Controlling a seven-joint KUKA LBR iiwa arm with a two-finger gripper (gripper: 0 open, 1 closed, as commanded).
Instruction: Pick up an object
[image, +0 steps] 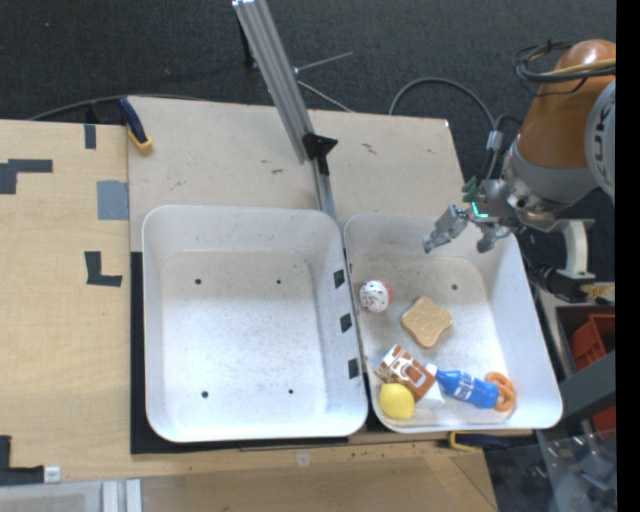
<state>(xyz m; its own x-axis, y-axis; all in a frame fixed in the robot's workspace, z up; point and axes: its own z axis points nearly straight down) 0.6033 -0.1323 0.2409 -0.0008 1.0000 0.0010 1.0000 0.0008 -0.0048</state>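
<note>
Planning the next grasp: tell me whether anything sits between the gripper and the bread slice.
Nothing visible does. The gripper hangs over the right bin's far end; bare bin floor lies between it and the bread slice. The white ball sits off to the side.

I see a plywood bench (60, 300) with grey tape marks (112, 198), dark carpet (120, 45) behind it, a metal pole (283, 95).

Even, diffuse overhead light is washing the two white bins (250, 225) bright, throwing only soft, short shadows. The picture is looking slightly grainy and soft, the far floor staying dark.
</note>
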